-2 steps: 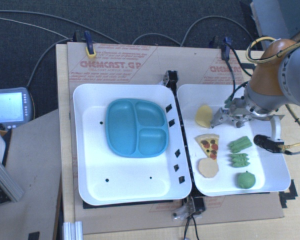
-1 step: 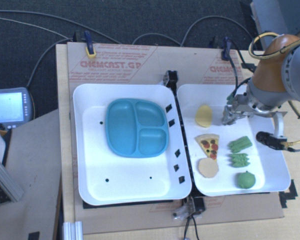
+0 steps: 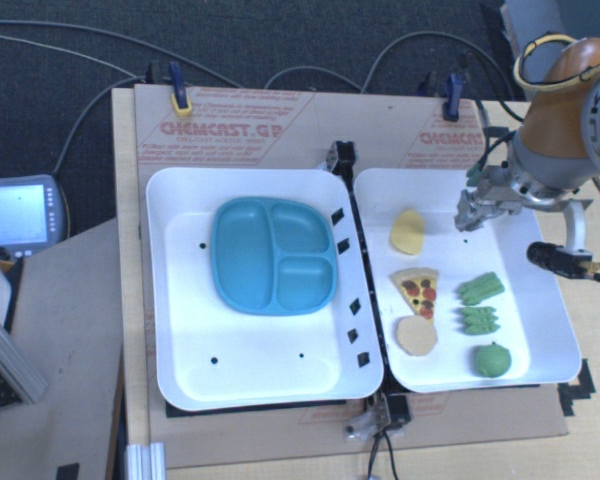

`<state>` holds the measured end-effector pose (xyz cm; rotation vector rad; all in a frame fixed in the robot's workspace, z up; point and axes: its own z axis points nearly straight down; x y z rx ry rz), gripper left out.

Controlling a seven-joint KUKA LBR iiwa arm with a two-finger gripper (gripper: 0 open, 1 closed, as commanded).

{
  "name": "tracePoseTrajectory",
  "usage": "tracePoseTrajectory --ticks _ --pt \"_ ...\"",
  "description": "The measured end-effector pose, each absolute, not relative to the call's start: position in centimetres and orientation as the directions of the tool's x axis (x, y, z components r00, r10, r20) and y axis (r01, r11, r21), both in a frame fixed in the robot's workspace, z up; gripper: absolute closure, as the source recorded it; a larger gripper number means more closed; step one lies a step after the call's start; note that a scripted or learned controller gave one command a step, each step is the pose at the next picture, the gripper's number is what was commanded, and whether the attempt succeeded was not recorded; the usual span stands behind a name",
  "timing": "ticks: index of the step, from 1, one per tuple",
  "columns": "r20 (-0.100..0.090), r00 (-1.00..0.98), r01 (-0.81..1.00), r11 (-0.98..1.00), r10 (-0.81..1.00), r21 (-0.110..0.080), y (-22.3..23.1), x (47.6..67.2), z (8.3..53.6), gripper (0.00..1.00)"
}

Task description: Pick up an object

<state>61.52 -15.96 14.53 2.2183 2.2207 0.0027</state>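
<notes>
The gripper (image 3: 468, 215) hung over the right bin (image 3: 550, 298), just right of the yellow piece (image 3: 407, 232); whether its jaws were parted, I cannot tell.

A dark grey carpeted floor (image 3: 280, 18) fills the top, crossed by thin grey cables (image 3: 70, 33). On it stands a bench topped with a tan board (image 3: 230, 123) printed in red lettering, held by two blue-and-yellow clamps (image 3: 180, 93) along its far edge. At far left sit a small lit screen (image 3: 15, 213) and a plain tan panel (image 3: 60, 328).
</notes>
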Motion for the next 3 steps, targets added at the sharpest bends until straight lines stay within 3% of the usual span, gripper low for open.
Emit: tracePoseTrajectory --ticks 2,3 --pt "-0.001 -0.002 1.000 0.002 1.000 0.005 -16.6 62.1 25.4 1.00" --pt "0.002 -0.003 1.000 0.003 1.000 -0.004 -11.2 60.9 24.1 1.00"
